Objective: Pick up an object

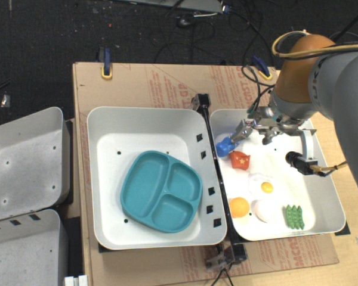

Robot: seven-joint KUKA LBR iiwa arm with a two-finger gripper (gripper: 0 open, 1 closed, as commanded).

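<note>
White plastic, two shallow bins on a brown board. The left bin (101, 159) holds a teal divided plate (161, 190), lying flat, roughly centred. The right bin (331, 210) holds the small items: a blue piece (223, 146) against the wall next to the left bin, a red block (240, 160) just beside it, a fried-egg toy (264, 187) near the middle, an orange ball (239, 207) and a pale egg-shaped object (264, 210) side by side further toward the near edge, and a green pea pod (294, 217) near the near right corner. The arm reaches in from the right, orange band uppermost. The gripper (258, 131) sits over the far part of the right bin, close to the blue piece. From here I cannot tell whether it is open or closed, nor whether it touches the blue piece.
</note>
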